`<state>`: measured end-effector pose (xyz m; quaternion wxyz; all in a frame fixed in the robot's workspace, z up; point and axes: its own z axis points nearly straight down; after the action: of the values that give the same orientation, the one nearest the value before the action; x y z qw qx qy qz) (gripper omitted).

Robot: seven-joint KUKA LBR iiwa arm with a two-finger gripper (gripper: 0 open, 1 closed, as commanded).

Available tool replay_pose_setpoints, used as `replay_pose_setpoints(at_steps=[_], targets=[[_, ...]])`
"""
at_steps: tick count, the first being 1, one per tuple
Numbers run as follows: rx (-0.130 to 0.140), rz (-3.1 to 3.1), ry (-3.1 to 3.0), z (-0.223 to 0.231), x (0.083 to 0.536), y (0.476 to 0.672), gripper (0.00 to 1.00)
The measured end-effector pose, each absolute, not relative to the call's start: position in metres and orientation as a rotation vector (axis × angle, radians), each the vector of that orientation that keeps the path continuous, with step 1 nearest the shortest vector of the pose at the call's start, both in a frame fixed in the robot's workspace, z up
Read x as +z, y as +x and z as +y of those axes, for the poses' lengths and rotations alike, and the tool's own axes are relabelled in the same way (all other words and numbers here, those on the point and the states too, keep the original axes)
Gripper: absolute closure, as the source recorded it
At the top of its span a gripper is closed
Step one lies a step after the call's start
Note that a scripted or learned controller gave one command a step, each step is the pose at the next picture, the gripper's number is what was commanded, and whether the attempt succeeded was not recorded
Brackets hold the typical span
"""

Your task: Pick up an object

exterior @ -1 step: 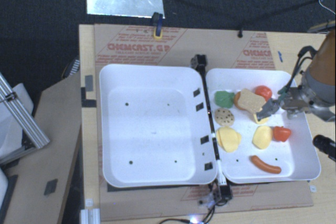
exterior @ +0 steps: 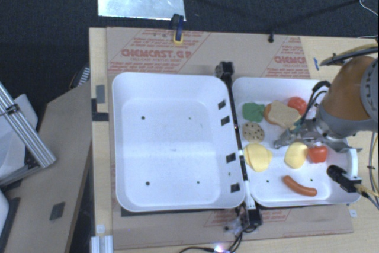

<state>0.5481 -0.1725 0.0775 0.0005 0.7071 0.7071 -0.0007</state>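
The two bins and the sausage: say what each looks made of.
Both bins, left and right: probably thin moulded plastic, white with a smooth, faintly shiny finish and rounded corners. Sausage: likely toy plastic or rubber, going by its uniform orange-red colour and slight gloss.

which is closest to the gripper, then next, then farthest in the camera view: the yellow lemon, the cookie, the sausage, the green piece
Measured from the gripper:
1. Yellow lemon, just below the fingertips.
2. Cookie to its left and sausage toward the bin's lower edge: too close to call.
3. Green piece, up and left near the divider.
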Motion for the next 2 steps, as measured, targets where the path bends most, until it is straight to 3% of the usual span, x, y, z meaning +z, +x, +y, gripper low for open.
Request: replay_pose_setpoints(at_steps=[1,2], targets=[[0.0,2.222,2.221,-0.199,0.084,0.531,0.0],[0.007,2.227,2.207,-0.168,0.086,0.608,0.0]])
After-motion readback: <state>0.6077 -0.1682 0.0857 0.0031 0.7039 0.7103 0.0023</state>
